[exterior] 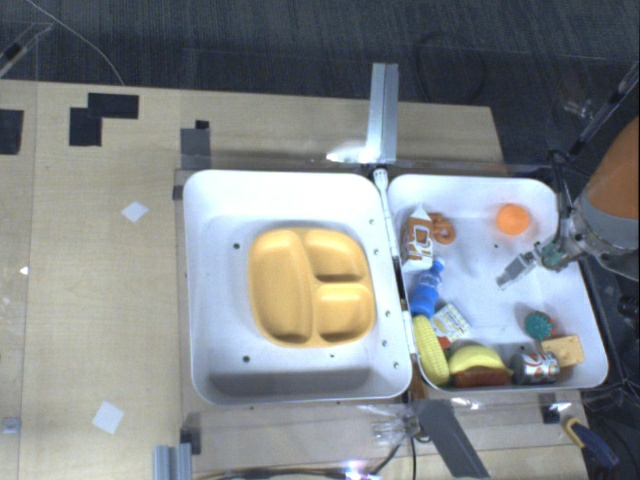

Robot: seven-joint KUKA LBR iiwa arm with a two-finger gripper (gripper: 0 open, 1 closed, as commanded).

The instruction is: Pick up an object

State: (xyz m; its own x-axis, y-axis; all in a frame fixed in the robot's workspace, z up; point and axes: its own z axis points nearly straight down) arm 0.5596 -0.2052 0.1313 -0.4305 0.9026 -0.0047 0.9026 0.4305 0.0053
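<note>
The right bin [570,193] holds several small objects. An orange ball [513,219] lies near its back. A pretzel snack bag [423,236] and a blue bottle [425,295] sit along its left wall. At the front are a corn cob [430,349], a banana [474,357] on a dark red item [483,376], a can [536,366], a tan block [564,349] and a teal ball [539,324]. My gripper [516,268] hangs low over the bare middle of this bin, below and right of the orange ball, touching none of the objects.
The left bin [215,268] carries a yellow divided tray [308,286]. A metal post [384,108] stands behind the seam between the bins. The arm [612,193] enters over the right bin's right wall. Black cables [590,118] hang at the far right.
</note>
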